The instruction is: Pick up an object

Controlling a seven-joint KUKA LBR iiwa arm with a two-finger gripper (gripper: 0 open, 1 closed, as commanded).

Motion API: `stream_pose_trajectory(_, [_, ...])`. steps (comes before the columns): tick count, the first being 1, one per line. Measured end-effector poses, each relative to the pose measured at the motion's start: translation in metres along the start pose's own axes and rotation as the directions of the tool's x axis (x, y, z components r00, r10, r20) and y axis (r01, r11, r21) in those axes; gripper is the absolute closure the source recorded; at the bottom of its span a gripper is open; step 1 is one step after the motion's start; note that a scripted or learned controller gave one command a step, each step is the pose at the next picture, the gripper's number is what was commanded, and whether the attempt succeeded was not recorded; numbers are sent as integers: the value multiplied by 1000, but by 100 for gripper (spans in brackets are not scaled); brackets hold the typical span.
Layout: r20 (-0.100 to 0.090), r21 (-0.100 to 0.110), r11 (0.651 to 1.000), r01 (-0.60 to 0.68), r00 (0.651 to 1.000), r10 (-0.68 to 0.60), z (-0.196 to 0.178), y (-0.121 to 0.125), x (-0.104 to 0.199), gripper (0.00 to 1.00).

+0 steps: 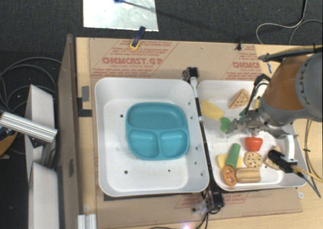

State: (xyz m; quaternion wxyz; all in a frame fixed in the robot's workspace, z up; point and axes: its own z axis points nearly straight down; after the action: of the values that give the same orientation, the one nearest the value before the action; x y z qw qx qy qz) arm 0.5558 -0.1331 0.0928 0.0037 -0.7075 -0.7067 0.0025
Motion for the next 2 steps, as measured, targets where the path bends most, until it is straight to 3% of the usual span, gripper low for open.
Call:
stream_pose_trajectory(1, [1,-6,1000,-2,1000,2,10,-56,-20,0])
stream_pose_trajectory(2, [2,-15,1000,2,1000,-2,-3,-52,-19,100])
